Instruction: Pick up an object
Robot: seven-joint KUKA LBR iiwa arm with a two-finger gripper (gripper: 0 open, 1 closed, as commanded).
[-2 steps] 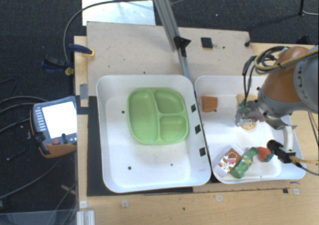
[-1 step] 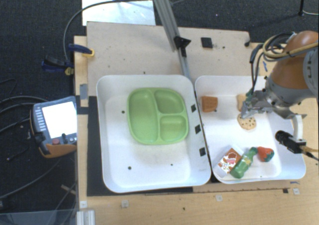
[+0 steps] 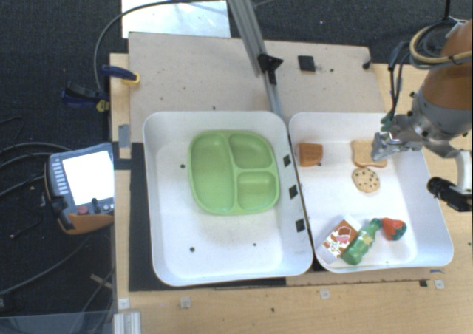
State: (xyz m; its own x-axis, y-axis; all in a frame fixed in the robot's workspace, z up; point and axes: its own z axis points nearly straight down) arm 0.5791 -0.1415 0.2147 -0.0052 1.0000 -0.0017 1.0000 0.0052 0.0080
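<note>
Right now the pincer (image 3: pixel 382 145) sits at the toast slice (image 3: pixel 363 154), its right edge; grip state: cannot tell.

arm (image 3: pixel 443 96): grey body | orange band | metallic gripper (image 3: pixel 386 144) | black cables

Divided plate (image 3: pixel 234 172) in left bin (image 3: pixel 170 251); toast (image 3: pixel 363 154), cookie (image 3: pixel 366 179), bottle (image 3: pixel 361 242) in right bin (image 3: pixel 432 240).

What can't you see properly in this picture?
- Gripper: too small and blurry in the camera view to tell its jaws' state.
- Toast slice: partly covered by the gripper.
- Small carton: label too small to read.
- Arm: cut off by the right edge.
</note>
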